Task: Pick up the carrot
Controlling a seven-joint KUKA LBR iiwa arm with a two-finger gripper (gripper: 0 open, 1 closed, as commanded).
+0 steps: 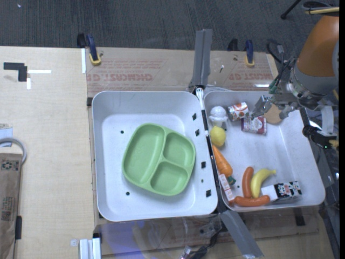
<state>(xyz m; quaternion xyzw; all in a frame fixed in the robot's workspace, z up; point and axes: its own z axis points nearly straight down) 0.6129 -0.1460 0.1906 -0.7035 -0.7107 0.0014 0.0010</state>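
The carrot is orange and lies along the left wall of the right bin, just below a yellow lemon. My gripper hangs over the upper part of the right bin, well up and to the right of the carrot, above a dark red packet. Nothing shows between its fingers. The arm's orange band is at the top right.
The right bin also holds a small can, a white round thing, a banana, two red sausages and a black-and-white carton. A green divided plate sits in the left bin.
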